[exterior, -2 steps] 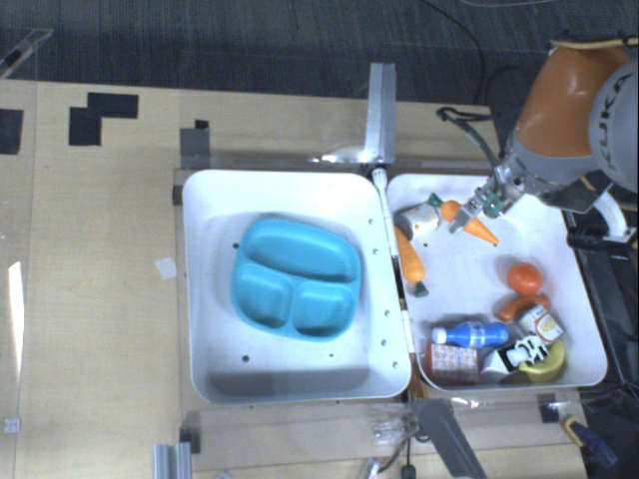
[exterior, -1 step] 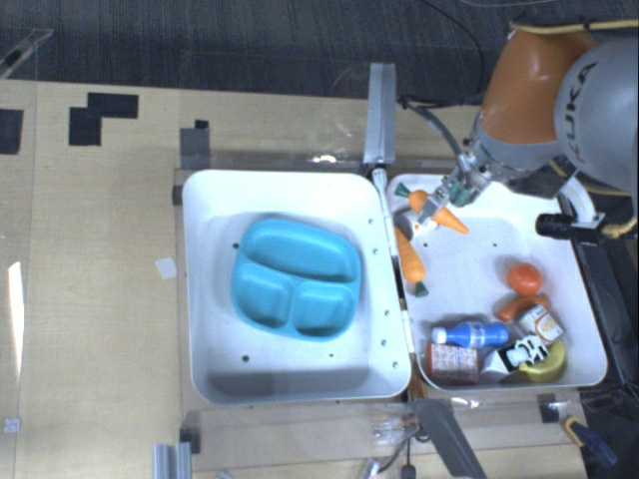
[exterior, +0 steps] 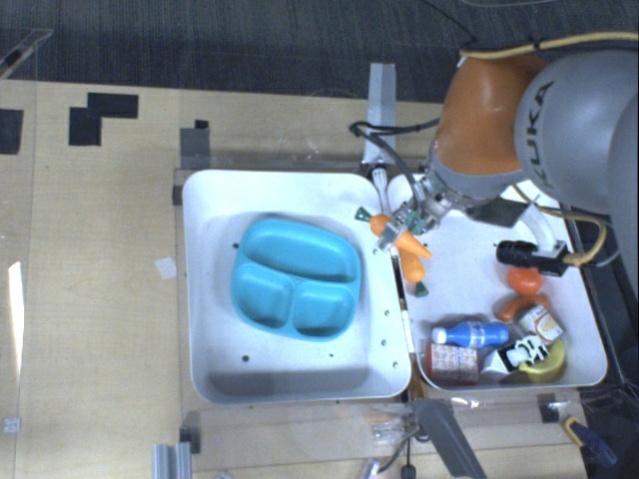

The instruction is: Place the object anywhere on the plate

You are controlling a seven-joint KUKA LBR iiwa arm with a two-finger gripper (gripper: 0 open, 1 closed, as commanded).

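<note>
A blue divided plate (exterior: 297,274) lies in the left white bin (exterior: 215,367). My gripper (exterior: 404,220) hangs over the wall between the two bins, just right of the plate's far right corner. An orange carrot-like toy (exterior: 409,244) sits between its fingers, one orange end poking out to the left and the other down to the right. A small green piece (exterior: 419,287) lies just below it on the right bin's floor. The gripper is shut on the toy.
The right bin (exterior: 589,372) holds an orange ball (exterior: 526,279), a small orange-and-white can (exterior: 540,320), a blue bottle (exterior: 471,334), a reddish packet (exterior: 454,361) and a yellow item (exterior: 544,366), all along its near and right sides. The arm's grey and orange body looms over the back right.
</note>
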